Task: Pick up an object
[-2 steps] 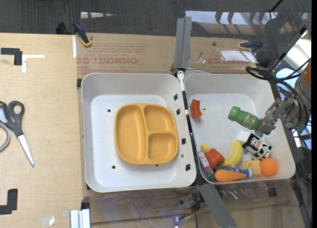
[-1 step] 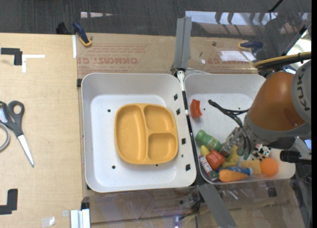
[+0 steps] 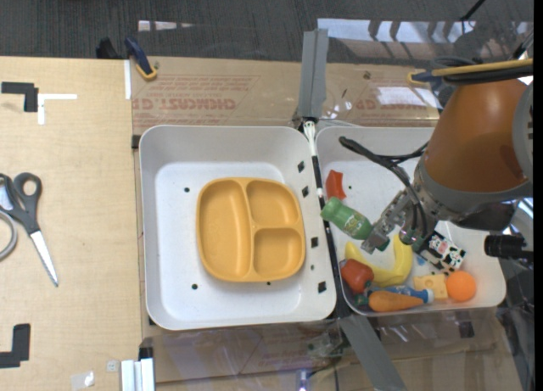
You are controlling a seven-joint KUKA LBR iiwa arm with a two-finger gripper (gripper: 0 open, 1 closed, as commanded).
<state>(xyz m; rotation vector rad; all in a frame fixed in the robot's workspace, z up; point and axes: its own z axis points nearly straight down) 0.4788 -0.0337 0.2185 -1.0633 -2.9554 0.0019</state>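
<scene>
Smooth 3-compartment yellow plate (image 3: 251, 230)

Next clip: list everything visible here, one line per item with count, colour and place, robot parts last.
bins: 2, white, side by side on bench
divided plate: 1, yellow-orange, left bin
green bottle: 1, right bin, near its left wall
red piece: 1, right bin, upper left
banana: 1, yellow, right bin
red toy: 1, right bin, front
carrot: 1, orange, front edge
orange ball: 1, front right
scissors: 1, grey, bench left
arm: 1, grey and orange, over right bin
gripper: 1, above banana
</scene>
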